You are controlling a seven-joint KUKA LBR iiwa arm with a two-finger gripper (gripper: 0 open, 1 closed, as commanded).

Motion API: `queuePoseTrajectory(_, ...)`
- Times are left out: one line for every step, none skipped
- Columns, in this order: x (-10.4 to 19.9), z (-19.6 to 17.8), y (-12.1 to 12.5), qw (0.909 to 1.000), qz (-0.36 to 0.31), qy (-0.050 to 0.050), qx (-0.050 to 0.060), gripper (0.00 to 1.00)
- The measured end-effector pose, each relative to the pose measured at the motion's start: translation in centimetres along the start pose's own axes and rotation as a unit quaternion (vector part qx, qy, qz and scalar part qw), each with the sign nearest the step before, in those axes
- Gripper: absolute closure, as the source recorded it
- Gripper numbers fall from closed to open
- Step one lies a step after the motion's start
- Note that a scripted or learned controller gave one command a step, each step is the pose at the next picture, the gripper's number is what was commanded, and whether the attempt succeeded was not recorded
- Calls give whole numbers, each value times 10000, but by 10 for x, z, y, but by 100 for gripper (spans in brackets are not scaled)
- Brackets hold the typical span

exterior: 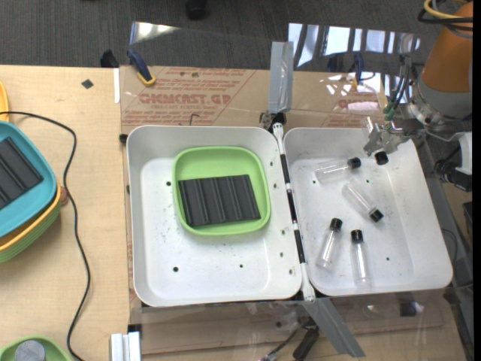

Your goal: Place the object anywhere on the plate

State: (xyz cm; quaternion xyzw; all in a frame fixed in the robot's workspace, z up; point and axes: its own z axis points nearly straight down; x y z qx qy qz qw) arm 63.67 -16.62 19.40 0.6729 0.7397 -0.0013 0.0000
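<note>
**Green plate bare of tubes, all four in the right bin**

Green plate [220, 173] sits in the left bin [150, 262], up toward its back half, with a dark ribbed mat [218, 200] lying flat on it. No tube on it, so you can count the placing as not yet done.

Across the divider, the right bin [421, 269] holds four clear tubes with black caps. One tube [335, 170] lies near the back, another tube [362, 203] sits slanted mid-bin, and a pair [328, 241] [359, 254] lie close together nearer the front. All rest on the bin floor, none lifted.

The gripper [381, 143] hangs at the right bin's back right corner, near the rearmost tube. Too small and cluttered there; you cannot tell how it is set, and nothing shows in it.

My read: pick, carry and drop all remain. The raised rims between the bins stand in the path. Outside, stacked blue dishes [26, 183] and a black cable [71, 224] lie on the bench at left, well clear.
</note>
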Motion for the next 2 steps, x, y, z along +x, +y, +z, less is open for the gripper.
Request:
queuePoseTrajectory(0, 0, 0, 10000, 2, 0, -3, 0)
queuePoseTrajectory(-27, -85, -17, 9967, 818, -1, -6, 0)
